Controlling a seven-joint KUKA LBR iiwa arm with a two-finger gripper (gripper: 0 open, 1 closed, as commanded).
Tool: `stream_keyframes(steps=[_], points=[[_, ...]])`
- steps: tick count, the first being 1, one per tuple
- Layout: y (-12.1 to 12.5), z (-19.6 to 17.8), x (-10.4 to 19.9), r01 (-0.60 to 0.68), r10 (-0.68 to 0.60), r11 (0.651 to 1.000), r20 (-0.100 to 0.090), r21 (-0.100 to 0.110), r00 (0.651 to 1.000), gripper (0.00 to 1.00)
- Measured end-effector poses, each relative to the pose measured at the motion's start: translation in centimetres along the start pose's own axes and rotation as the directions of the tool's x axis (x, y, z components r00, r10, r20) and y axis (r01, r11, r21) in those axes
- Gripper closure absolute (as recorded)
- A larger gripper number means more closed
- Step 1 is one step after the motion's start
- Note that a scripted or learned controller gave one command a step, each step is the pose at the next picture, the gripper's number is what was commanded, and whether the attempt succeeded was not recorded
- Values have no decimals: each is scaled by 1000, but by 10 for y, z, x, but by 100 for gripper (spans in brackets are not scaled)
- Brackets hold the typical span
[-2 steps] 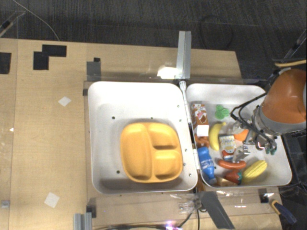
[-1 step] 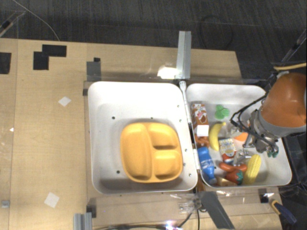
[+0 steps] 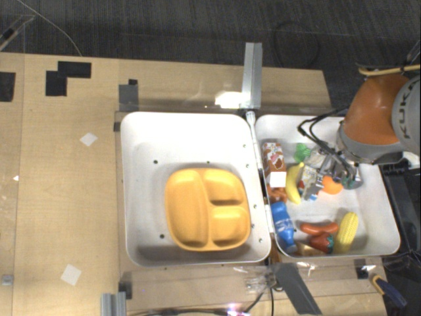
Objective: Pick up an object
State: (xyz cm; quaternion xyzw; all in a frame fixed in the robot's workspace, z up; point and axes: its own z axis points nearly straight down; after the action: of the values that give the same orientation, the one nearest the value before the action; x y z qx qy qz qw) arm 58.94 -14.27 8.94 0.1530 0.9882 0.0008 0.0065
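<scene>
A yellow divided tray (image 3: pixel 208 208) is lying in the left bin (image 3: pixel 141 143), while toy foods are crowding the right bin (image 3: pixel 378 203): a banana (image 3: pixel 293 183), blue bottle (image 3: pixel 283 224) and corn cob (image 3: pixel 347 231). The gripper (image 3: pixel 321 176) is hovering beside the banana; its state cannot be told.

So your bench (image 3: pixel 59 196) was a light wood-colored top, and two shallow white bins sat right on it side by side, touching along a middle divider. The left bin (image 3: pixel 141 176) held a yellow sectioned tray; the right bin (image 3: pixel 381 209) was the one with the toy food in it. You also had black block-shaped marks (image 3: pixel 66 76) near the far left corner and a couple of small pale squares (image 3: pixel 88 139) on the wood (tape maybe, too small to tell). A metal post (image 3: pixel 252 74) stood behind the bins.
</scene>
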Motion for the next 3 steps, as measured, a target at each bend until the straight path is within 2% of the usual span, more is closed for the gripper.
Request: stream_keyframes(steps=[1,2,3], points=[[40,2,-32,-209,209,978,-1,7,978,0],[33,3,-53,-497,497,868,-3,19,868,0],[42,3,-54,-492,492,870,-2,6,870,0]])
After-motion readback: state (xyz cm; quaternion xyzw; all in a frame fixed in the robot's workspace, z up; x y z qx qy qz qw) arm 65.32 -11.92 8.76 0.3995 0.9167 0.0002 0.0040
